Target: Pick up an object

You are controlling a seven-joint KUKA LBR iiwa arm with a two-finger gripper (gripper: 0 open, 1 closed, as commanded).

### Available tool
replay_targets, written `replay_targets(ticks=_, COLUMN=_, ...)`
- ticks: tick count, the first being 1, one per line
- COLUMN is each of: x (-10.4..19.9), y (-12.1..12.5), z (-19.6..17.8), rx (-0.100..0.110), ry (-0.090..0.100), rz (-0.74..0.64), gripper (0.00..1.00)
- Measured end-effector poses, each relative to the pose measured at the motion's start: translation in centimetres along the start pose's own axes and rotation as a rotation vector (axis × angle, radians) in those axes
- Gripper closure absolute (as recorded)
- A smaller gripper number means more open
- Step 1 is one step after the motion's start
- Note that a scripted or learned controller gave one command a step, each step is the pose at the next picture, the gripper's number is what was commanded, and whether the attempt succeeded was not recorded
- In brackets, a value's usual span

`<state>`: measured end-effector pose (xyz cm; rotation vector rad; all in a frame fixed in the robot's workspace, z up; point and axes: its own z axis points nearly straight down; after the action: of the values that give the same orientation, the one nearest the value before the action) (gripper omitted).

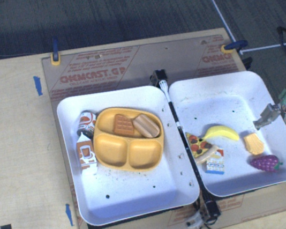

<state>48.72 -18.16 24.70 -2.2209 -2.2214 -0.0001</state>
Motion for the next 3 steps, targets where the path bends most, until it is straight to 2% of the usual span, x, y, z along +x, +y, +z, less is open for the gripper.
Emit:
replay_targets(ticks=1, x=3.3, y=-0.2, z=12.4, rx=0.001, ry=0.001, rz=0.000, gripper=0.00)
replay_targets(ticks=2, x=7.6, y=-0.5, z=15.7, rx=-0.011, ry=-0.007, rz=0.004, gripper=0.00)
replay_targets(ticks=3, x=7.5, y=-0.2, z=14.5, rx=-0.020, ry=-0.010, rz=0.005, gripper=1.00)
